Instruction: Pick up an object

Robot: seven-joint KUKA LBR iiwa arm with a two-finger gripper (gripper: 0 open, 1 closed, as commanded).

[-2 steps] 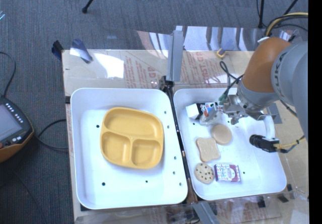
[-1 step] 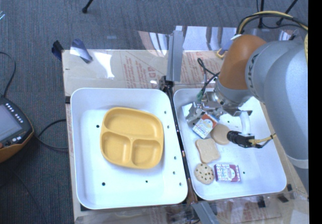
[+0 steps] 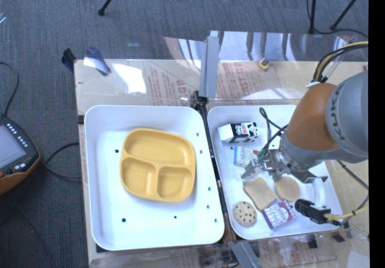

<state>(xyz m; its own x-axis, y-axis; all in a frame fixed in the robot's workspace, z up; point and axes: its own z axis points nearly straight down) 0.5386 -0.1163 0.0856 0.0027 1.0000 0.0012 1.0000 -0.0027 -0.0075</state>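
Note:
My gripper (image 3: 258,166) hangs low over the middle of the right bin (image 3: 224,200), on the end of the grey and orange arm that reaches in from the right. It sits just above a slice of toast (image 3: 260,193) and beside a small pale packet (image 3: 242,155). A round tan bun (image 3: 287,188) lies right of the toast, partly under the wrist. A white and black carton (image 3: 239,132) lies at the bin's back, a chocolate-chip cookie (image 3: 244,214) and a maroon packet (image 3: 278,214) at its front. Nothing visibly hangs from the gripper.
The left bin (image 3: 102,200) holds a yellow divided plate (image 3: 159,164). A metal post (image 3: 209,68) stands behind the ridge between the bins. The arm's bulk covers the right bin's right side.

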